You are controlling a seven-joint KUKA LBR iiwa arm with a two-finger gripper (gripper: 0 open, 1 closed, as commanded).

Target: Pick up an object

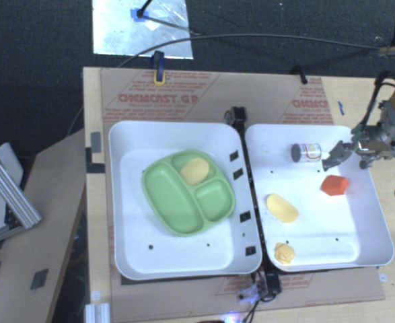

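While the gripper (340, 155) hovers in the right bin (365, 247), finger state cannot be told. Orange block (334, 185) lies at its 6 o'clock, apart.

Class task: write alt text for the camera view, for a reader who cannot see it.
The grey arm's tool hovers over the right white bin, which holds a small can, an orange block and two yellow pieces. The left white bin holds a green divided plate with a yellow item on it.

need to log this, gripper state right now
gripper: over the right bin, between the can and the red block; open or closed cannot be told.
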